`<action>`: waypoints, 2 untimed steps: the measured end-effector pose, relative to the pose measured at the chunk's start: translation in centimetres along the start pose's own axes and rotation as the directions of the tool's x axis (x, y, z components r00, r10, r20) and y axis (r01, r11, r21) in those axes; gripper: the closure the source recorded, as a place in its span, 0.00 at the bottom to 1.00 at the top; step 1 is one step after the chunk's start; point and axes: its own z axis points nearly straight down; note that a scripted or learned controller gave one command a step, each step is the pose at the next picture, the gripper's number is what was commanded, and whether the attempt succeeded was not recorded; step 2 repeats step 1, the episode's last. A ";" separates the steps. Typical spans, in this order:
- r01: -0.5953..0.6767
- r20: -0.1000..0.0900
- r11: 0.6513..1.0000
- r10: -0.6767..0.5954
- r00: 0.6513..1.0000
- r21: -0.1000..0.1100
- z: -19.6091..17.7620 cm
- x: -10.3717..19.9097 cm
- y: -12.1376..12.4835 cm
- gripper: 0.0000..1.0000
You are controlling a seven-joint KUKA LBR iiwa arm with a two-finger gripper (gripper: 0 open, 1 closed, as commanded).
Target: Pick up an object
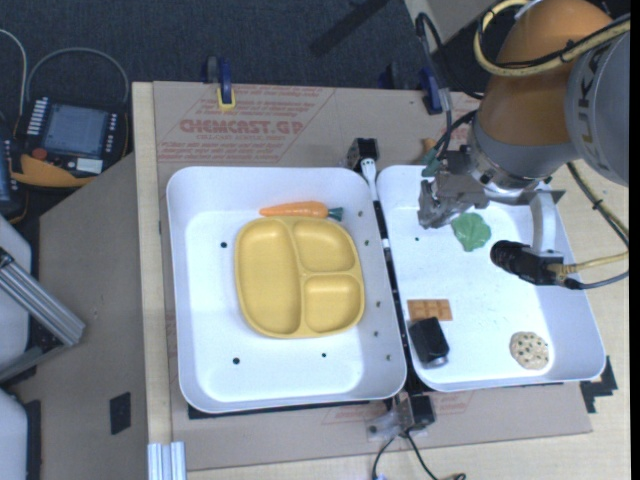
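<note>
We see a carrot (295, 209) just behind the yellow plate (299, 274). Right of the plate, our gripper (436, 213) hovers touching a green object (471, 232); we cannot tell its grip state.

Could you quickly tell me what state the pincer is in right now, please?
Pincer: cannot be told; it sits in the right bin beside the green object.

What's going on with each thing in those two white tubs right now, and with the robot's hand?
Hand: low in the right bin, beside the green piece.
Green piece: lying loose on the right bin's floor.
Carrot: lying flat behind the yellow tray.
Yellow tray: flat in the left bin.
Cookie: lying flat.
Cracker: flat, against the black block.
Black block: resting near the front wall.
</note>
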 end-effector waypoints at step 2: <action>0.001 0.000 1.000 -0.001 1.000 0.000 0.4 5.6 -0.8 1.00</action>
